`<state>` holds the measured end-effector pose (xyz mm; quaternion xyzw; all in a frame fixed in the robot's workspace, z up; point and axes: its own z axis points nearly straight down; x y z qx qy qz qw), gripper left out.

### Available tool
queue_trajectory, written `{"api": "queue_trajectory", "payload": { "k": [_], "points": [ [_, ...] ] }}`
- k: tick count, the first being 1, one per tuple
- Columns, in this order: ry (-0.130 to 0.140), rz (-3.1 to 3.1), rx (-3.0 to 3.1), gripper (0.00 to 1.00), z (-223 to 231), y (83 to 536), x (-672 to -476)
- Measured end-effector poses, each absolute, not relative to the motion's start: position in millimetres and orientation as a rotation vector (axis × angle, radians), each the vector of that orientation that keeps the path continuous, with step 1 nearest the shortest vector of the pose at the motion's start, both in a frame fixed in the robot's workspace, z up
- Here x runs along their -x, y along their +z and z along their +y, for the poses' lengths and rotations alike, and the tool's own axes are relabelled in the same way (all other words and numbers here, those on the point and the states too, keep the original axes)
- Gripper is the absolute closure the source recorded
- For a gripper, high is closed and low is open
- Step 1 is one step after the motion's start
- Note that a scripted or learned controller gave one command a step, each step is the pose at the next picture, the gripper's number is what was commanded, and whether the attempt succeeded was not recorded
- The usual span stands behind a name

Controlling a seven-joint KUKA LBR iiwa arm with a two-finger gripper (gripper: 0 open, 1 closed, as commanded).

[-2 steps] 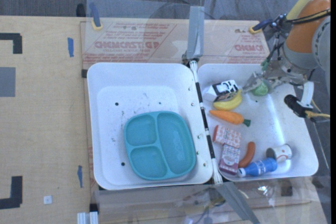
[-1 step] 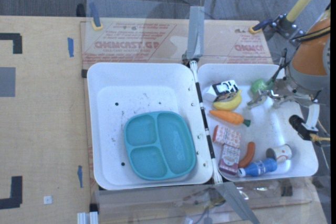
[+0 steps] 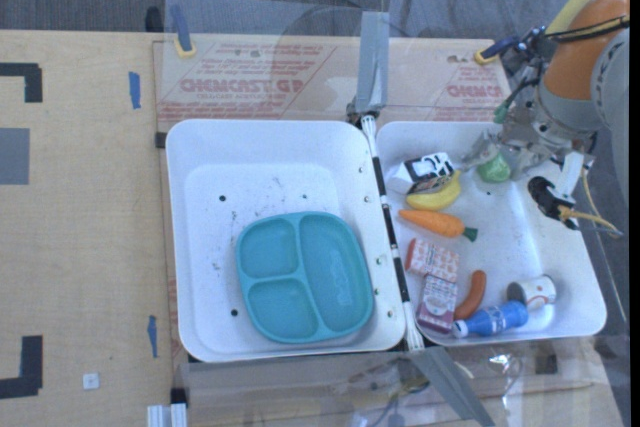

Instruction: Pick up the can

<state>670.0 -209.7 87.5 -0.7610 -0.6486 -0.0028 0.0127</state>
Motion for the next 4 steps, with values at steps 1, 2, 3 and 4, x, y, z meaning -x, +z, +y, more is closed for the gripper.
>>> {"api": "queue_trajectory", "payload": {
  "k": [1, 2, 3, 4],
  "points": [
    [-0.011, -2.097, 2.339, 0.00, -207, 88, -613.1],
    [-0.006, -2.052, 2.361, 0.00, -205, 86, -669.1],
    [0.001, -1.997, 2.414, 0.00, -208, 96, -591.5],
    [0.007, -1.990, 2.418, 1.00, -211, 101, -590.2]
  ]
}}
